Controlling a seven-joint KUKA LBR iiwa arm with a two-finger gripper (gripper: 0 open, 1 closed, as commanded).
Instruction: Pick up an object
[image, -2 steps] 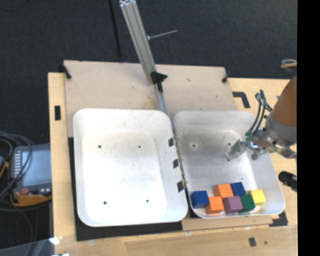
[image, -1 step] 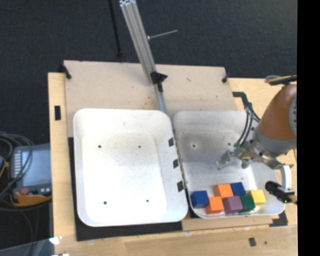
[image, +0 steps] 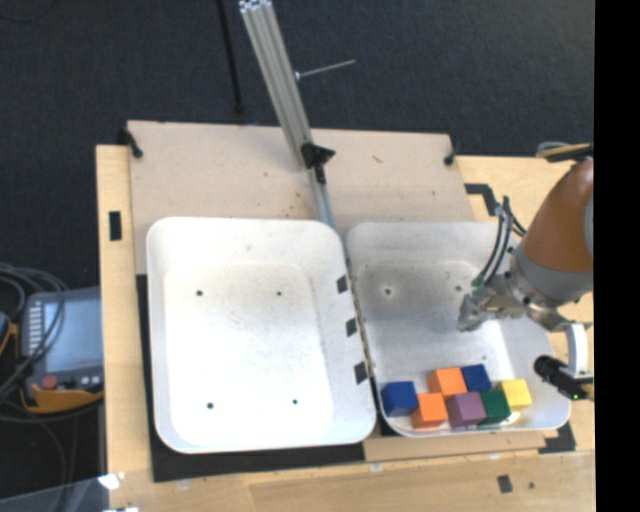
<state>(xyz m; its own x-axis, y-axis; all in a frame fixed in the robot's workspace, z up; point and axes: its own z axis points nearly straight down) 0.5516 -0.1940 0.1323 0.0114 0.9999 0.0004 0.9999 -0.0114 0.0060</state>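
Jaws hang over right bin, seemingly short of blocks; arm angled in.

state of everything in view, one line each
gripper: low in the right bin, above the blocks, holding nothing visible
blue blocks: one at the cluster's left, one at its back
orange blocks: two, touching
purple block: front row
green block: front row
yellow block: cluster's right end

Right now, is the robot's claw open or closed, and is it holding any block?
Claw: cannot be told from this view; it sits low over the right bin, above the blocks, with no block seen in it.
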